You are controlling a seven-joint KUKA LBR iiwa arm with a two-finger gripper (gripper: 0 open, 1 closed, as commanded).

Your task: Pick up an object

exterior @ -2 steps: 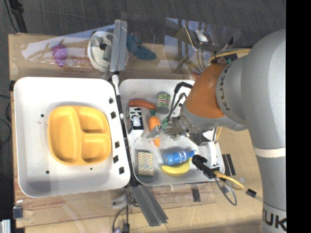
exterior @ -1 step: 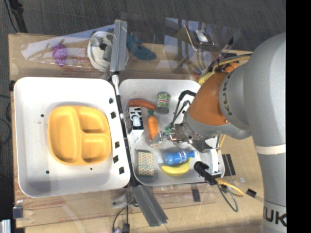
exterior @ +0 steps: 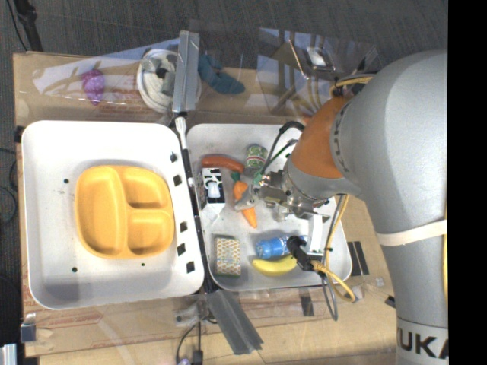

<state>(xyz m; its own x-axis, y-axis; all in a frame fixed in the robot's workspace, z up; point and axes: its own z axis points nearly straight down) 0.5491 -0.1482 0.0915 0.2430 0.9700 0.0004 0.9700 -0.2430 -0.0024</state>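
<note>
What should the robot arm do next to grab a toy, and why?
Probably lower straight down a little onto the orange carrot. The gripper sits in the right bin just beside the carrot, and nothing shows between its fingers yet. The banana and blue object lie farther off.

The arm [exterior: 396,173] covered the right bin's [exterior: 228,139] far right side and was cut off at the bottom edge. Beside the carrot [exterior: 249,216], the gripper's [exterior: 268,191] fingertips were too cluttered to read. The blue item [exterior: 272,247] near the banana [exterior: 274,266] was too blurred to identify.
</note>
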